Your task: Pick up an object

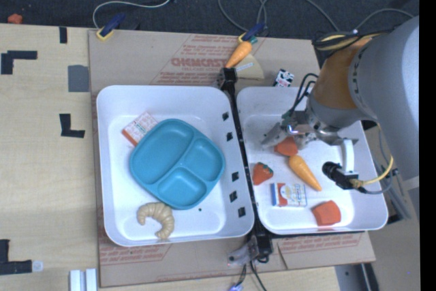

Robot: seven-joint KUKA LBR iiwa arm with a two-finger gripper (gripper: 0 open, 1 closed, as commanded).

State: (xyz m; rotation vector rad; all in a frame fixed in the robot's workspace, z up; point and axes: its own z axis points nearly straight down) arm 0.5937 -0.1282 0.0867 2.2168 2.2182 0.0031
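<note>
My gripper (289, 138) is low in the right bin (308, 224), near its middle, and it stands open. A small red toy piece (287, 147) lies on the bin floor right at the fingertips, partly covered by them, and it is not lifted. An orange carrot (304, 172) lies just below it, pointing down and right. Also in this bin are a red strawberry-like toy (262, 174), a small white and red carton (289, 195) and an orange-red block (327, 212).
The left bin (109, 146) holds a blue divided plate (177, 163), a croissant (157, 219) and a small packet (139, 127). Behind the bins on the cardboard lie a second carrot (238, 54), a pale wedge (249, 69) and a black-and-white item (285, 78).
</note>
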